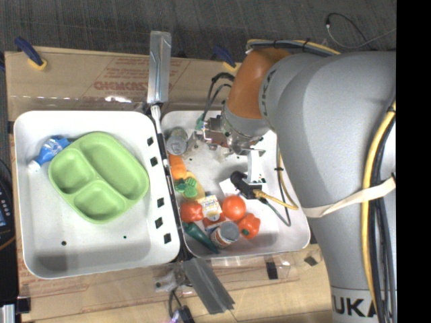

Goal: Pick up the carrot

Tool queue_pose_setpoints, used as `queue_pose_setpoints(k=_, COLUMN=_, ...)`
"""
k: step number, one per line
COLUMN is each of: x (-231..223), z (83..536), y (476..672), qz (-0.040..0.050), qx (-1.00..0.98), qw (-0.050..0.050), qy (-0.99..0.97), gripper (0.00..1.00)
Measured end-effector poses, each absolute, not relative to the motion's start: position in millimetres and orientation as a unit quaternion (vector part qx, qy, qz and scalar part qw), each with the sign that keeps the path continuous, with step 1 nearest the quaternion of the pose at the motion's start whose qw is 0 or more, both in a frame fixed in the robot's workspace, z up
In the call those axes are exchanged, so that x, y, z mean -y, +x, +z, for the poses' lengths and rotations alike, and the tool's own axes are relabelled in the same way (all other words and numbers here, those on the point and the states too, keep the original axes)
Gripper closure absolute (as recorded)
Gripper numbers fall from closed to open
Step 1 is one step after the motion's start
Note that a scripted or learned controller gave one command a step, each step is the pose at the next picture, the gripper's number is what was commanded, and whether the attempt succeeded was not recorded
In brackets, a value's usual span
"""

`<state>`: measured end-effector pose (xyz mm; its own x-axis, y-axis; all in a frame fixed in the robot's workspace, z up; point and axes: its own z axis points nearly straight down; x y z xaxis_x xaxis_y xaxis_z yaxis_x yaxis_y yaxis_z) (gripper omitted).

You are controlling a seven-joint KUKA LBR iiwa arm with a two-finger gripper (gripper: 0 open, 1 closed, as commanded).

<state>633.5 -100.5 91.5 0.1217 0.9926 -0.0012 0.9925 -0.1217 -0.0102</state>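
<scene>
Cardboard-covered bench [81, 73] bearing two bins: carrot [178, 168] lying ungrasped against right bin's [296, 237] left wall, gripper [222, 140] hovering just beside it, grip state indiscernible; pickup pending.

Hidden and cut-off parts over the two bins

The arm [330, 133] covers the right bin's [222, 170] right side and runs off the bottom edge, its printed name cut short. The gripper [225, 140] sits under the wrist, and its fingers are too cluttered to read. The carrot [177, 167] lies partly beneath neighbouring toys along the bin's left wall. A blue object [50, 148] is mostly hidden behind the green divided plate [99, 175] and cannot be identified. The small jumbled items [215, 221] at the near end overlap too much to name.
</scene>
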Motion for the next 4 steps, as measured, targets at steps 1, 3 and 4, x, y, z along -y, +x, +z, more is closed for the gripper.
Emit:
queue_pose_setpoints(k=1, x=99.8, z=97.2, y=632.5, qz=0.0066, qx=0.665, qw=0.007, qy=-0.747, gripper=1.0)
queue_pose_setpoints(k=3, x=120.0, z=88.7, y=569.6, qz=0.0022, qx=0.733, qw=0.004, qy=-0.68, gripper=1.0)
queue_pose_setpoints(k=4, x=109.0, z=88.3, y=655.9, qz=0.0025, qx=0.695, qw=0.003, qy=-0.719, gripper=1.0)
